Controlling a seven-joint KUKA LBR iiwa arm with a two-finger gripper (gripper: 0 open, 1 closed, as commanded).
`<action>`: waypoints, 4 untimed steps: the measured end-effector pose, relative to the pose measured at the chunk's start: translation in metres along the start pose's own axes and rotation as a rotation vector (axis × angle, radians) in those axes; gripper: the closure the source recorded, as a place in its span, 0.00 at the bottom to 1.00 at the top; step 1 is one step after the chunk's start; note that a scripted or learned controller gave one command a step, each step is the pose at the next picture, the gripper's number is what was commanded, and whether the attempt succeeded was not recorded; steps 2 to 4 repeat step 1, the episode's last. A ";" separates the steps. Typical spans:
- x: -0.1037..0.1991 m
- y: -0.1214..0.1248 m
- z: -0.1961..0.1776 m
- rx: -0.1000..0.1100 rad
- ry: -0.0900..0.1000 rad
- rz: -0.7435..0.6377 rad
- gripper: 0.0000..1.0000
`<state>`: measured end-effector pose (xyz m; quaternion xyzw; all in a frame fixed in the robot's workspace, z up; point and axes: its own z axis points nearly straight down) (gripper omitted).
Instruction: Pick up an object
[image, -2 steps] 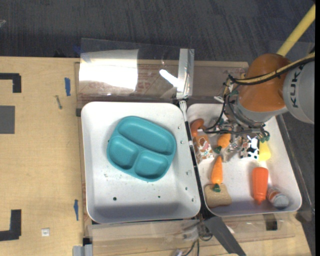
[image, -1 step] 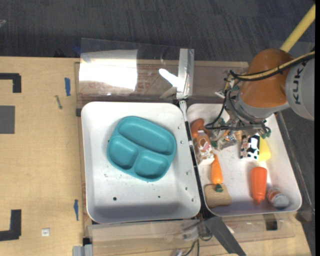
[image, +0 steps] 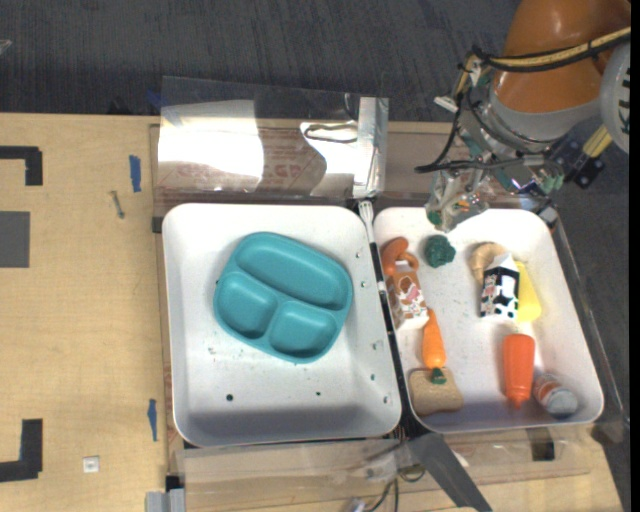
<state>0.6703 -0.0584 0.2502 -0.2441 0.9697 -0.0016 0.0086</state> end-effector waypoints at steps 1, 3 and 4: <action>-0.001 0.001 -0.007 -0.001 -0.003 0.001 1.00; -0.001 0.001 -0.007 -0.001 -0.003 0.001 1.00; -0.001 0.001 -0.007 -0.001 -0.003 0.001 1.00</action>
